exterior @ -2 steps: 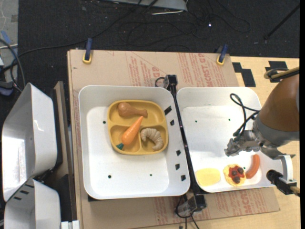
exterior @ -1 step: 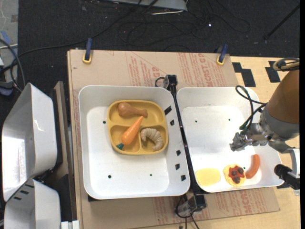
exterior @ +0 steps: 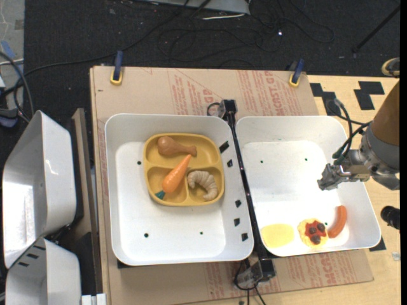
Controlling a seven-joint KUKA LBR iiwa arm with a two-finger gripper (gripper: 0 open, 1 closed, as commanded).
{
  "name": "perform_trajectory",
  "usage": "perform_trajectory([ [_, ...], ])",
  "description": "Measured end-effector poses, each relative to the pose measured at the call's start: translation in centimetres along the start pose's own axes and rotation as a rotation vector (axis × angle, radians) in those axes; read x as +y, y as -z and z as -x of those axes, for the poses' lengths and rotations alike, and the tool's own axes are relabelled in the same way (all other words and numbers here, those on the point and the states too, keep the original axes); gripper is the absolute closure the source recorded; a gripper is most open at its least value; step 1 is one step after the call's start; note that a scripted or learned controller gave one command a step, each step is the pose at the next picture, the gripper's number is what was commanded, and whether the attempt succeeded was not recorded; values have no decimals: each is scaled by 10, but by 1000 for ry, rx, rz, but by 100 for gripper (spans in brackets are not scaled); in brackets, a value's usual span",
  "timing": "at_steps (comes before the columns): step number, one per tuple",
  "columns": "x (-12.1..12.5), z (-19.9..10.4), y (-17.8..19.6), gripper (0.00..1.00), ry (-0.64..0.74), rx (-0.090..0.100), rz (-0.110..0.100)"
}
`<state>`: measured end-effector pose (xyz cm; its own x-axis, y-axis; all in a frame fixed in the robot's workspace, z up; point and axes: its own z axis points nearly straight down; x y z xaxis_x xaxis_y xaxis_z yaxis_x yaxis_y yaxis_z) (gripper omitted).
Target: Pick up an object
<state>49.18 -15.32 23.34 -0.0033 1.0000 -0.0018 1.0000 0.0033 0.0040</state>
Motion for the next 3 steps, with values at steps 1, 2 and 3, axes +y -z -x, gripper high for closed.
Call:
perform_trajectory([
  [1, 22, -47, 9, 100, 4, 2, -1],
  [2, 38, -91, 5, 100, 4, 2, -3],
  [3, 70, -139, 13, 100, 4, 3, 0],
])
